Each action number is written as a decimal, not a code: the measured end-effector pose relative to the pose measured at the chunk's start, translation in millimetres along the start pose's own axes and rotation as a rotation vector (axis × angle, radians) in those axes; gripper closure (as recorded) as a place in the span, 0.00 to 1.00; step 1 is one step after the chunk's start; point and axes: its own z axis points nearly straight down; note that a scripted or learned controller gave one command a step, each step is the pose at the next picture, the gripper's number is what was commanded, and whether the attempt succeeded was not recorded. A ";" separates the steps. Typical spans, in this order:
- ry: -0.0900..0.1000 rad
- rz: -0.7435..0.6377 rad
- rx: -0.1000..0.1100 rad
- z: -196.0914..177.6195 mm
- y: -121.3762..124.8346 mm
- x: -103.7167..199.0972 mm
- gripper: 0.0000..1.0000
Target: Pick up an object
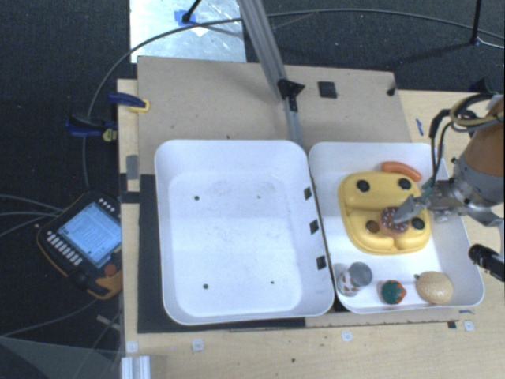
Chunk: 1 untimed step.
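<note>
You would have seen the gripper (401,212) low over the right bin (465,279), reaching in from the right with its tip on the yellow toy (371,200). Whether the fingers were spread or pressed together could not be told; they were too small and blurred against the brown ring (390,219) beside the tip. The toy lay flat in the bin's middle, its long axis running from upper left to lower right, broader end toward the front. An orange sausage (401,169) lay just behind it, long axis nearly left to right. Along the front wall sat a grey piece (359,275), a green ball (393,291) and a tan egg (434,287). The left bin (170,212) sat alongside.
</note>
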 end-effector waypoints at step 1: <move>-0.004 -0.003 -0.013 21.9 6.6 -4.4 0.00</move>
